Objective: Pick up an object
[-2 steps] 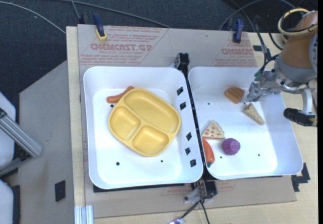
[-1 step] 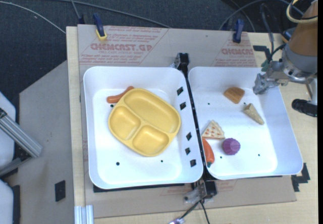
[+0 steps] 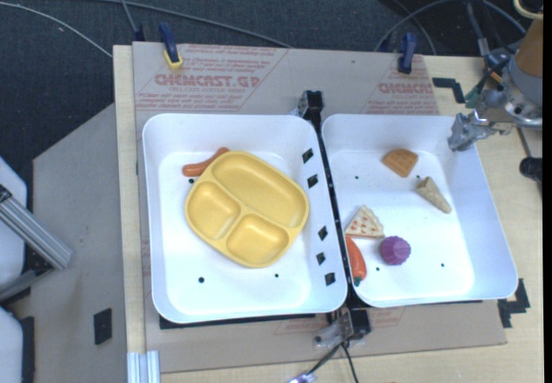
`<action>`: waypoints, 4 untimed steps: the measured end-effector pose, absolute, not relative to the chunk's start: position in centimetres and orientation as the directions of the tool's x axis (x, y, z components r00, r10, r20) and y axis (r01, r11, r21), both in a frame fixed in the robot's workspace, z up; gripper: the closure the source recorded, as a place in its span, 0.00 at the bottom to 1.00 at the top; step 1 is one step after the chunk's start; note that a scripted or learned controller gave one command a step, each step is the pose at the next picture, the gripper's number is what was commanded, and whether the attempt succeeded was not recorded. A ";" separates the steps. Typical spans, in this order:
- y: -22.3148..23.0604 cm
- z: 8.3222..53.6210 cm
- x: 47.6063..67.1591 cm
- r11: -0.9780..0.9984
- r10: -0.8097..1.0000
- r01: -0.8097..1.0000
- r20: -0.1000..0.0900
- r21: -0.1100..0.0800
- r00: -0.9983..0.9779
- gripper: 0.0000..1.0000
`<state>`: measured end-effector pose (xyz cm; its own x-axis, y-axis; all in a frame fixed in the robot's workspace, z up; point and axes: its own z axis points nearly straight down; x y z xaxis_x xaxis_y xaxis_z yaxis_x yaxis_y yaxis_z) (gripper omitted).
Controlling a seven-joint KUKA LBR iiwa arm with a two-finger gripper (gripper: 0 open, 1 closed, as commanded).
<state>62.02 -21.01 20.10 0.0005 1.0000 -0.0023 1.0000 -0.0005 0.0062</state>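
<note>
The right bin (image 3: 483, 200) holds several small items: a brown bread-like piece (image 3: 400, 162), a tan cone-shaped piece (image 3: 434, 195), a sandwich wedge (image 3: 366, 223), a purple round item (image 3: 395, 249) and an orange carrot (image 3: 356, 259) by the bin's left wall. My gripper (image 3: 467, 128) hangs over the bin's upper right rim, right of the bread piece and apart from it. Nothing shows between its tips. The arm's wrist (image 3: 522, 88) enters from the right edge.
The left bin (image 3: 164, 200) bears a yellow compartment tray (image 3: 247, 208) with an orange sausage (image 3: 203, 165) poking out behind it. A black divider with clips (image 3: 317, 191) separates the bins. Blue clamps (image 3: 170, 45) hold the board at the back.
</note>
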 end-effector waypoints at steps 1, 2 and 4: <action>-20.9 24.6 62.2 0.001 1.000 1.000 -0.002 0.007 -0.001 1.00; -15.2 23.4 61.6 0.005 1.000 1.000 0.003 -0.003 -0.005 1.00; -4.7 22.9 59.9 0.005 1.000 1.000 0.003 -0.003 -0.005 1.00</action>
<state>59.87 -4.67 22.90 -0.0053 1.0000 0.0029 1.0000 0.0053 -0.0030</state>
